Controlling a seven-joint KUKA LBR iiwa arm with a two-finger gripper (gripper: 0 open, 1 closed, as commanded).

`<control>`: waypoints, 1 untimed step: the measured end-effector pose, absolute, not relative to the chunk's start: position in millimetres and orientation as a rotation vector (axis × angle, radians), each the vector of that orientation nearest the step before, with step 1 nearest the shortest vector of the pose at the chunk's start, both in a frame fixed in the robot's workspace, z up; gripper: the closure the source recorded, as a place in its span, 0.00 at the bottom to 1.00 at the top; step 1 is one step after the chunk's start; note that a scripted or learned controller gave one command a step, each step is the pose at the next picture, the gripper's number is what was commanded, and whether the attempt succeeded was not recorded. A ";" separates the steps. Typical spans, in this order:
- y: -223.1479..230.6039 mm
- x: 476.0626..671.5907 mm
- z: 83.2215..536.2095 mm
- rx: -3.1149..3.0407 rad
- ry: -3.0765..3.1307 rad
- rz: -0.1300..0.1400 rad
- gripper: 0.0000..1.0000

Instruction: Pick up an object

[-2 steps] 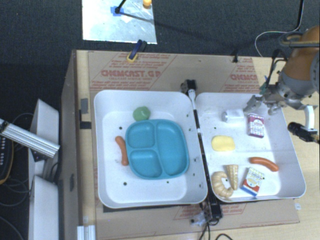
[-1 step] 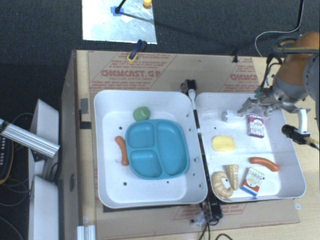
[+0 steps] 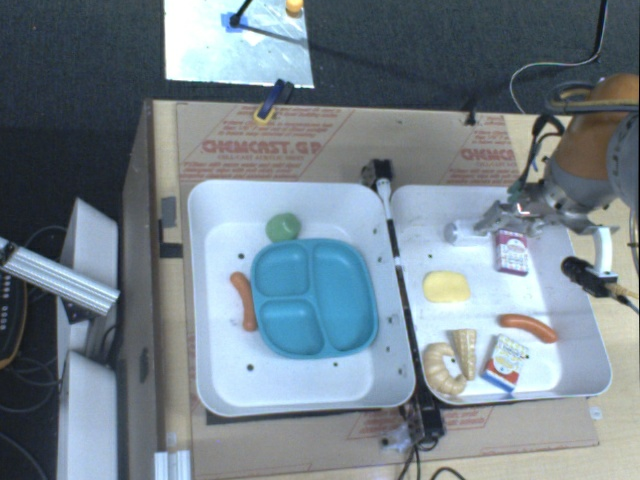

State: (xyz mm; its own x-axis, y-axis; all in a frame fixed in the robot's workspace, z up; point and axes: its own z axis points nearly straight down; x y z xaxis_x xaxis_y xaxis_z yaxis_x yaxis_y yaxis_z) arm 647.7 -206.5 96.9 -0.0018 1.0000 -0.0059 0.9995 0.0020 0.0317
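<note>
Under fingers (image 3: 513, 211), pink carton (image 3: 512, 252), yellow block (image 3: 446, 287) near, sausage (image 3: 527, 327) apart

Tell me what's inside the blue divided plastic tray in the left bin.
The blue divided plastic tray shows three bare compartments, nothing in them. Whatever lies under it on the left white bin floor is covered.

Arm (image 3: 600, 148) cut off by right edge.

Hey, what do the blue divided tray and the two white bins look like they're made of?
The blue divided tray looks like molded plastic: one even color, rounded compartment walls, a soft sheen. The left bin and right bin also look like plastic, smooth white with rounded corners and thin raised rims, though coated metal can't be ruled out.
</note>
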 end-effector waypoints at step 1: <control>-206.7 647.8 96.8 2.201 2.205 0.028 0.00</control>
State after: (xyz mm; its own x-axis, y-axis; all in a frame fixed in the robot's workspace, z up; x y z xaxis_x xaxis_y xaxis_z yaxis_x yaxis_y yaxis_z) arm 647.8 -206.7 96.8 -0.0019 1.0000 -0.0055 0.9995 0.0021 0.0308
